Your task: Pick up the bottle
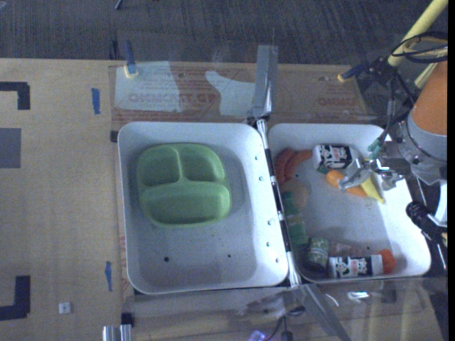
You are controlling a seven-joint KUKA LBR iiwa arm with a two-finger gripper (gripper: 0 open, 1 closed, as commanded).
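Note:
The bottle [355,266] lies on its side along the front wall of the right bin [405,219]. It has a black-and-white label and an orange cap pointing right. My gripper [364,176] hangs over the upper right part of that bin, well behind the bottle and apart from it. It is right above a small orange piece [335,179] and a yellow piece [375,190]. Nothing is visibly held.
A green can [318,251] stands just left of the bottle. A black-and-white carton [333,155] and a red-orange item [286,162] lie at the bin's back, with greenish items [292,222] along its left wall. The left bin [213,261] holds a green divided plate [183,183].

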